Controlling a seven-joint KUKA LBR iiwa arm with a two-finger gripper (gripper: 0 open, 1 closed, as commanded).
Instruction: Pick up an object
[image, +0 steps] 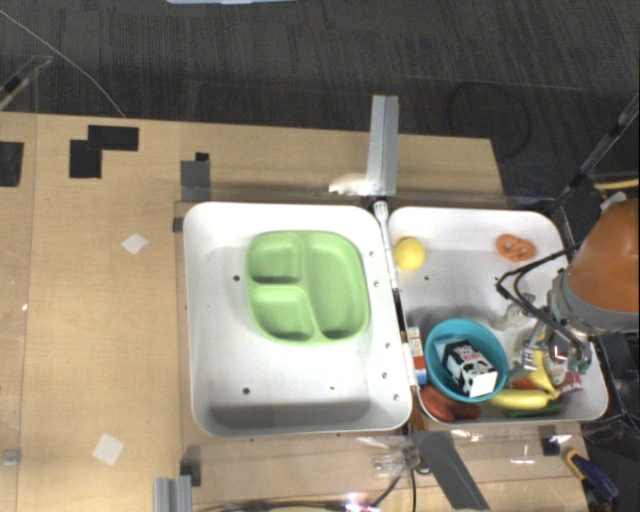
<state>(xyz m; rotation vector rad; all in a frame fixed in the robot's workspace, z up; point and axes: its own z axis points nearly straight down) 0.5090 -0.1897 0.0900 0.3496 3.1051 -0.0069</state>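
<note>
Two white bins sat side by side on the wooden desk (90, 330). The left bin (215, 400) carried a green tray (305, 285) with three compartments, lying near its middle.

The right bin (455, 235) held the loose things, and the blue bowl (465, 358) serves as the landmark here. The bowl stood toward the bin's near edge, with a black-and-white block (470, 368) lying inside it. A yellow ball (408, 254) lay beyond the bowl on its left, close to the wall shared by the two bins. An orange pretzel-like piece (516, 246) lay beyond the bowl on its right, well apart from it. A banana (522, 400) rested just beside the bowl at its near right, and a red-brown piece (440, 403) touched the bowl's near-left rim.

The arm (610, 265) came in from the right, its orange band above the bin's right side. The claw (548, 350) hung low just to the right of the bowl, over the banana and the small clutter there — whether it was apart or together could not be told, as cables and the wrist hid that part. Nothing could be seen held in it.
</note>
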